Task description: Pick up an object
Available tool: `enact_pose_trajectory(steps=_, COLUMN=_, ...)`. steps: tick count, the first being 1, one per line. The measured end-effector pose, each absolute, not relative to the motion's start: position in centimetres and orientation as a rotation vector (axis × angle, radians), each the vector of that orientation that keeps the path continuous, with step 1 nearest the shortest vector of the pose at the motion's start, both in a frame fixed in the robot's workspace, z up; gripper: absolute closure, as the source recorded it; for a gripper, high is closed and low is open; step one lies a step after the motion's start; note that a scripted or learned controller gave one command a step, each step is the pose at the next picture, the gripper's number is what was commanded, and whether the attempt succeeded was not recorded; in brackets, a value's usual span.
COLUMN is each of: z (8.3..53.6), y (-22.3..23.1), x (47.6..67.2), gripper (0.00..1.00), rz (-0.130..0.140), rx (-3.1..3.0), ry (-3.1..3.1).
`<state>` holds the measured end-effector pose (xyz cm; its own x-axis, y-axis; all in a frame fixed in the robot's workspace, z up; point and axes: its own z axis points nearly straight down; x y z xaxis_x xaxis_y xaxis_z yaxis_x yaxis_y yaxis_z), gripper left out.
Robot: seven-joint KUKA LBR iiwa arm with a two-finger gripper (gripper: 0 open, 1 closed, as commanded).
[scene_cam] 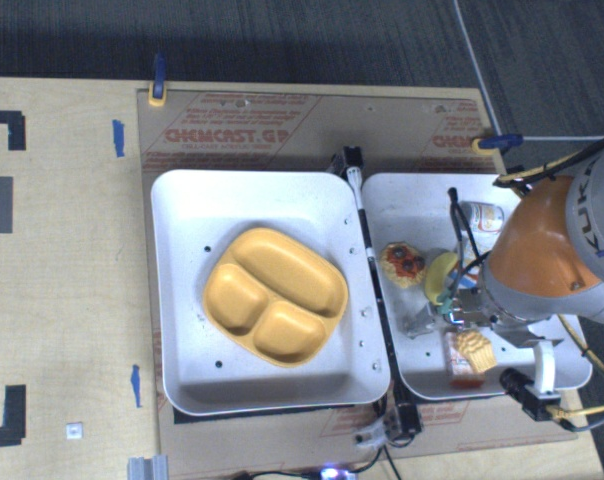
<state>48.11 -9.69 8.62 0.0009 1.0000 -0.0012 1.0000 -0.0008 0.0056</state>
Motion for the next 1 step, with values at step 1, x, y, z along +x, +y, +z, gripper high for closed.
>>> enact_pose_trajectory(steps=1, z=9.7, y=-9.71, x=48.31, gripper=1.0, rz=0.01, rx=2.215, ry=2.212)
